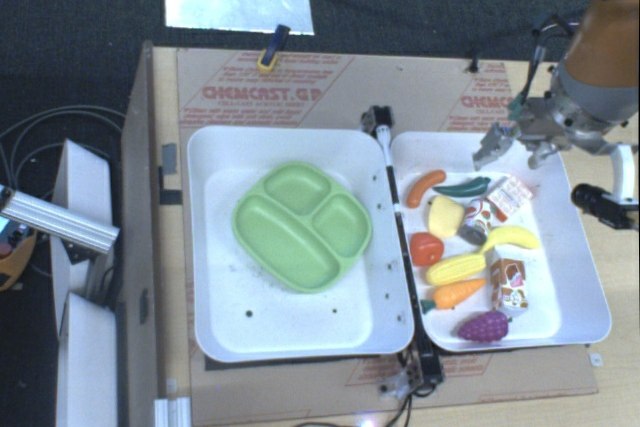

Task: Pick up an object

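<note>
Currently the gripper hangs above the far edge of the right bin, fingers apart with nothing between them. Toy foods crowd that bin: a green pepper nearest below, a sausage beside it, a carton touching. Packed so tightly, a descent risks pinching two items or nudging one away.
</note>
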Robot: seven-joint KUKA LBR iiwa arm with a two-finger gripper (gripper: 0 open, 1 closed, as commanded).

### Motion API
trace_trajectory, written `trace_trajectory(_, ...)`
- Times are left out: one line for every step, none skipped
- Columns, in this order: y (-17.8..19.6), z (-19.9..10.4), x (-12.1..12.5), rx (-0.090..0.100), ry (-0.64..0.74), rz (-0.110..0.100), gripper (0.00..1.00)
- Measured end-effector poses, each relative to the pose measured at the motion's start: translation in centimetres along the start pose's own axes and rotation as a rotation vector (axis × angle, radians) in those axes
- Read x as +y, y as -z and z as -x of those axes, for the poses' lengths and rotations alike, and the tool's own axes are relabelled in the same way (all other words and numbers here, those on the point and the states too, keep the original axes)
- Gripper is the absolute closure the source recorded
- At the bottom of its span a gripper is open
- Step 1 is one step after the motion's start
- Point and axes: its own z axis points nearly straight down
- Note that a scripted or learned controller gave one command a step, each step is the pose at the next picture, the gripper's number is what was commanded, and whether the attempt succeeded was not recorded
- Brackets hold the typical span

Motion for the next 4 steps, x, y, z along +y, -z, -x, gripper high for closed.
trace_trajectory(-7.8, 1.5, -0.3, 0.001, -0.003, -0.005, 0.0)
trace_trajectory(-17.1, 2.6, -1.5, -0.001, -0.005, -0.001, 0.0)
trace_trajectory(-16.5, -0.2, 3.1, -0.004, 0.003, 0.008, 0.0)
trace_trajectory(-16.9, 4.5, -1.9, -0.001, -0.007, -0.003, 0.0)
